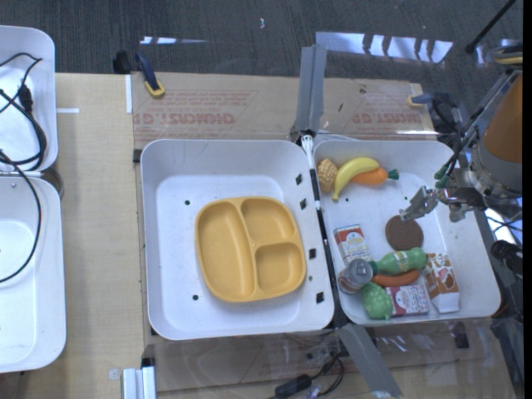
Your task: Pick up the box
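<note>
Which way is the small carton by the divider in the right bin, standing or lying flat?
Lying flat. The small carton shows its broad printed face to the overhead camera, resting on the right bin's floor beside the divider, above the metal can.

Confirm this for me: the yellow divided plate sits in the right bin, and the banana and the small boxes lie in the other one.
Not quite. The camera view shows the yellow divided plate in the left bin, not the right. The banana and the small boxes lie in the other one, the right bin.
</note>
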Controlling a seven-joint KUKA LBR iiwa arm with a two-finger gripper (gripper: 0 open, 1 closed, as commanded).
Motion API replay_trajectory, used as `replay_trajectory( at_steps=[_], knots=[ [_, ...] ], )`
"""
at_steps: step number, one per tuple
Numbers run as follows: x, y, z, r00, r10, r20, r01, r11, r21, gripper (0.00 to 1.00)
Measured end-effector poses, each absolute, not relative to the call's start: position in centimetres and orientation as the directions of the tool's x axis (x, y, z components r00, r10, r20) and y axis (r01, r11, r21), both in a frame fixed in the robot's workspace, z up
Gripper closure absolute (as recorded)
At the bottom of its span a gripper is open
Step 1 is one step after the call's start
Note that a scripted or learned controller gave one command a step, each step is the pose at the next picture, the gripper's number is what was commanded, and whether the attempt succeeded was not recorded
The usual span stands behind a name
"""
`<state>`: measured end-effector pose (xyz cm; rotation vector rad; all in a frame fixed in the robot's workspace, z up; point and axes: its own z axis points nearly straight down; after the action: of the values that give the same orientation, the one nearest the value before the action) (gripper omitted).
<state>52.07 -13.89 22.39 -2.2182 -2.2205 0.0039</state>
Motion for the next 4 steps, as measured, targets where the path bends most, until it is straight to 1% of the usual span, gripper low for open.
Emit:
replay_trajectory(
  at_steps=[1,2,3,4],
  knots=[
    [50.3,-9.3,9.5,-0.078,0.997,-0.002,0.997,0.078,0.007,0.0],
    [50.5,-11.7,12.6,-0.157,0.988,0.0,0.988,0.157,0.0,0.0],
    [58.0,-9.9,9.6,-0.366,0.931,-0.003,0.931,0.366,0.005,0.0],
    [58.8,-10.1,9.6,-0.359,0.933,-0.002,0.933,0.359,0.006,0.0]
  ],
)
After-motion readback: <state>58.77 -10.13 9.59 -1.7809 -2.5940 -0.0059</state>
